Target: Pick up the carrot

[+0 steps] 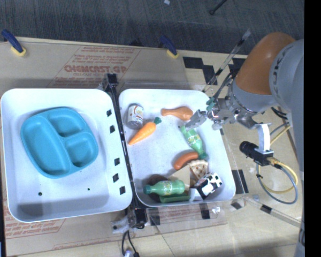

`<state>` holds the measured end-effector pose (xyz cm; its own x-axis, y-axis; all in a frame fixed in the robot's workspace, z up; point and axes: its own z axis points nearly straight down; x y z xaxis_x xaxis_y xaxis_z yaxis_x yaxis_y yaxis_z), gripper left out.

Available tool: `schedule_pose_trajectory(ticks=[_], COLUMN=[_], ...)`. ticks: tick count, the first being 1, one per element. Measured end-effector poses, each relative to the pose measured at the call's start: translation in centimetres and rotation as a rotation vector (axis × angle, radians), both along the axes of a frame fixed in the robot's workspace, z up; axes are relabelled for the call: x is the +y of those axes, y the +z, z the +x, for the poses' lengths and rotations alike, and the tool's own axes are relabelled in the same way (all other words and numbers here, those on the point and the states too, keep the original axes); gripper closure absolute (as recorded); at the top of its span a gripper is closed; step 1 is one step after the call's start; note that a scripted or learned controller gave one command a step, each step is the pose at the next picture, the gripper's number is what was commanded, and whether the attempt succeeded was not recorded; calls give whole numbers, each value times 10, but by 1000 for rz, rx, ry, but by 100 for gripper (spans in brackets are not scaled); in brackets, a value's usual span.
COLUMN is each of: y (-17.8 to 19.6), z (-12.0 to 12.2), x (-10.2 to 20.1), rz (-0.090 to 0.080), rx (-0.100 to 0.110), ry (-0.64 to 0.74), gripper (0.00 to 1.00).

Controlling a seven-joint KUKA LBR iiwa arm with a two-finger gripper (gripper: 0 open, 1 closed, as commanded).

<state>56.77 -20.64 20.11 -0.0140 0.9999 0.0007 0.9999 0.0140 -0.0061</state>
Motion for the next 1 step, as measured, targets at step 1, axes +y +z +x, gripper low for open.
schedule_pose_trajectory(ticks=[1], y=[-96], z=[45], x=[30], rz=[-5], rx=[-10], ry=[32], gripper=[0])
